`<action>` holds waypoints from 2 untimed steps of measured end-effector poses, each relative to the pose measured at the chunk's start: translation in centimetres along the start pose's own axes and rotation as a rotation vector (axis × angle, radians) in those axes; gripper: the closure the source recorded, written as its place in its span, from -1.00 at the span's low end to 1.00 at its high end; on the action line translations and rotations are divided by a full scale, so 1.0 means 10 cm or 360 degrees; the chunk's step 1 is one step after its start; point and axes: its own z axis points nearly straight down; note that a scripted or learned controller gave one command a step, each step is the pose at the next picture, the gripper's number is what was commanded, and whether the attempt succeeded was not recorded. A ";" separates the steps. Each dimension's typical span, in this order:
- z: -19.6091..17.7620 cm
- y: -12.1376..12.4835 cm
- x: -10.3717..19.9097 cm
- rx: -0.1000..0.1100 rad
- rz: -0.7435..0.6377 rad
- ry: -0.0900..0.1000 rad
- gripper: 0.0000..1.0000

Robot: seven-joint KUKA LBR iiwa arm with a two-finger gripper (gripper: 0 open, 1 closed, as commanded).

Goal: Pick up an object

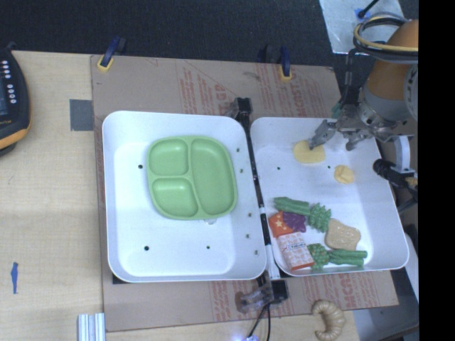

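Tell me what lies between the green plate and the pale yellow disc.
In the camera view, only bare white bin floor and the bins' adjoining rims separate the green plate from the yellow disc.

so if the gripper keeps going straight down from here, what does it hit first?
Probably the pale yellow round piece, just below the gripper's left finger in the right bin. Depth is unclear, so it might land on bin floor beside it.
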 end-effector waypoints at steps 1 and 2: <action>-0.71 -1.02 -0.09 0.0005 0.0000 0.0005 -1.00; 0.41 -0.49 -0.16 -0.0003 -0.0016 -0.0004 -1.00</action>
